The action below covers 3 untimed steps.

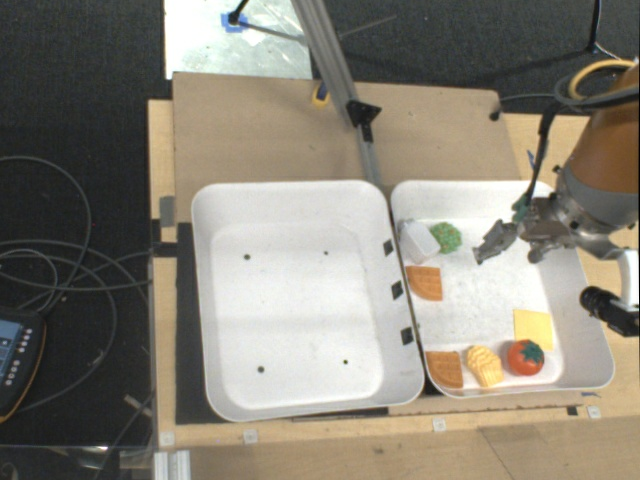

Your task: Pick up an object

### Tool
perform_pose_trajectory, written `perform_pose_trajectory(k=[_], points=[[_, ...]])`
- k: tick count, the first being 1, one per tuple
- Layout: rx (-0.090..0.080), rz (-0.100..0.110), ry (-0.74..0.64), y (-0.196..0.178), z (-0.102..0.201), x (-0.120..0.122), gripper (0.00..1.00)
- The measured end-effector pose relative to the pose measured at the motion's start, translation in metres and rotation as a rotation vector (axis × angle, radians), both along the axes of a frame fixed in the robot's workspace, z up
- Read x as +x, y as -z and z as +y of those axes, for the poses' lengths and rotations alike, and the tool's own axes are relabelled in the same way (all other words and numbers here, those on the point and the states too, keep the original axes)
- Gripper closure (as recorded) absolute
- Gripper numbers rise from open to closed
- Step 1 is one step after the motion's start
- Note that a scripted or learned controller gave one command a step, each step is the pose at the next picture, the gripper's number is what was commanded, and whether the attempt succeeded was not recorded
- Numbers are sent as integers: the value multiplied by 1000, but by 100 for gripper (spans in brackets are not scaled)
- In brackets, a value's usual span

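My gripper (pixel 515 245) hangs over the right bin (pixel 575 298), toward its upper right, with its two dark fingers (pixel 493 243) spread apart and nothing between them. To its left lie a green broccoli piece (pixel 446 236) and a white block (pixel 419 239). Below those sits an orange wedge (pixel 426 284). Along the bin's near edge are a second orange piece (pixel 445 368), a yellow corn-like piece (pixel 485 365) and a red tomato (pixel 526 357). A yellow square (pixel 533 327) lies just above the tomato.
The left bin (pixel 295 298) sits beside the right one, joined by dark clips (pixel 396 290). A slanted metal pole (pixel 335 58) crosses the back of the bench. Cables and a pendant (pixel 20 353) lie on the floor at left.
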<state>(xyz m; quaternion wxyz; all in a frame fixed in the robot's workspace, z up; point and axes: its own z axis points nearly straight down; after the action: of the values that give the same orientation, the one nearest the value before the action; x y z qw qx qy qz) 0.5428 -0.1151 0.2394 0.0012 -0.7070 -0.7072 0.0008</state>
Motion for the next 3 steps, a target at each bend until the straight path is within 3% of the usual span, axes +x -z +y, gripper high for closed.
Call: perform_pose_trajectory(k=[2,3], points=[[1,1,0,104,3,3,0],[-1,-6,-1,90,3,5,100]])
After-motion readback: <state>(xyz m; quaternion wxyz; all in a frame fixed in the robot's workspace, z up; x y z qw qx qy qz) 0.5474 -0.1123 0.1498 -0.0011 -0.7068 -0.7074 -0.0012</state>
